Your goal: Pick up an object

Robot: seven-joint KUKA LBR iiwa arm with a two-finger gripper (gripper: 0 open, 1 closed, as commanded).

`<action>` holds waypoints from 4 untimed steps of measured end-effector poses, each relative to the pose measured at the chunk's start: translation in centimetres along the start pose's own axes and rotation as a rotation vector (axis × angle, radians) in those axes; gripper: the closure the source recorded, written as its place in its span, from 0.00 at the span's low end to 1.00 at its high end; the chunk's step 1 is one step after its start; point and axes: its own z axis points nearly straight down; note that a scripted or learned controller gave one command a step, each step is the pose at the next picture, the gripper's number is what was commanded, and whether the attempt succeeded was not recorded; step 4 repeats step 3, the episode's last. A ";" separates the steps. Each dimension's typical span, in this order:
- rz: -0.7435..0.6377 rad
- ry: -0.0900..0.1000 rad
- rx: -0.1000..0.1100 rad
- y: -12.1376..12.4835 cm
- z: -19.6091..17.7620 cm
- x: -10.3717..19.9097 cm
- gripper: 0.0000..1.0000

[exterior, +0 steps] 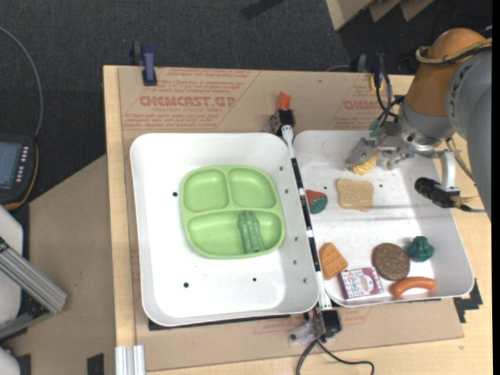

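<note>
The pincer (367, 156) sits low in the right bin (461, 244), seemingly closed on a yellow piece (363, 165), though that is hard to confirm, so the grasp step looks underway and a straight lift comes next, clear of the toast (355, 194) just below.

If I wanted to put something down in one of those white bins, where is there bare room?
The left bin has bare floor all around the green divided plate, widest at its near edge. In the right bin, the open patch lies between the bread slice and the brown patty. Its near edge is crowded: cracker, small box, sausage.
</note>
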 end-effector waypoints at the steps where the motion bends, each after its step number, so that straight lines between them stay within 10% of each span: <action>1: -0.002 0.001 -0.001 0.1 -0.1 1.8 0.00; 2: -0.002 -0.001 -0.004 0.1 -1.2 1.7 1.00; 3: -0.003 0.004 0.004 -7.1 -4.9 7.5 1.00; 4: -0.003 0.004 0.004 -7.1 -4.9 7.5 1.00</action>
